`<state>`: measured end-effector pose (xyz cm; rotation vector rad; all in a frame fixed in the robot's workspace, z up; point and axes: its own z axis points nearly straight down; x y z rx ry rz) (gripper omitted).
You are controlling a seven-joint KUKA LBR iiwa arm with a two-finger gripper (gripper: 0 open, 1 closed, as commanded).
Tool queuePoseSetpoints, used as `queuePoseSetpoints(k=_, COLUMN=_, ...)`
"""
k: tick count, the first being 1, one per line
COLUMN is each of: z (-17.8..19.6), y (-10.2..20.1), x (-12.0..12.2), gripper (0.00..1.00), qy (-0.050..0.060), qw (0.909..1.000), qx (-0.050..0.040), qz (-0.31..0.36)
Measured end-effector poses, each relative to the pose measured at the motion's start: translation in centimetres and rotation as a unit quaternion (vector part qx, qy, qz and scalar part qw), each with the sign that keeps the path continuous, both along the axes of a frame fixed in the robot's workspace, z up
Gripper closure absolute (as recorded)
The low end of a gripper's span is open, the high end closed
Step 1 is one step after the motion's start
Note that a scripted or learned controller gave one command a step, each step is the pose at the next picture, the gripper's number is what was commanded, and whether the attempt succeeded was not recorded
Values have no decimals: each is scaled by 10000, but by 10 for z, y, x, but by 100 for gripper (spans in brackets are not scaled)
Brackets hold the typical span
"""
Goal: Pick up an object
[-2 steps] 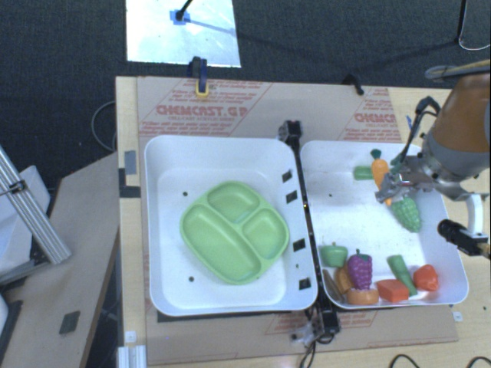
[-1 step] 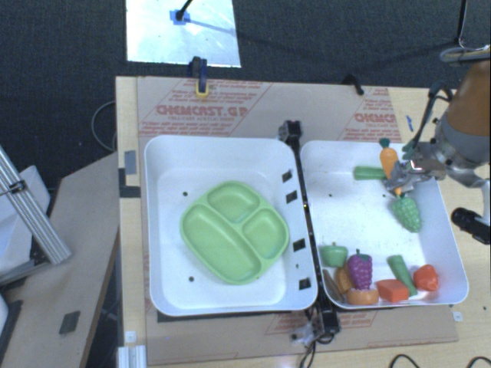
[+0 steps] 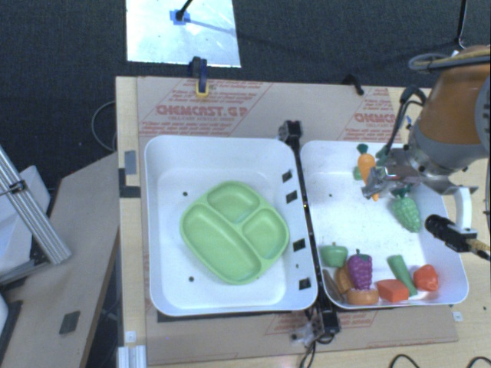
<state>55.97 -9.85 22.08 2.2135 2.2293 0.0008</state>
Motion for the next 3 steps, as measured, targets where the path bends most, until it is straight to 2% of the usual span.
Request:
queuePoseSetpoints(k=2, z=4, y=109, x=-22, gripper=100, qy=1, qw=10000, qx=11, qz=16)
queuePoseSetpoints(k=3, z=2, y=144, x=-52, gripper=100, qy=11, qw=10000, qx=3, qz=-2)
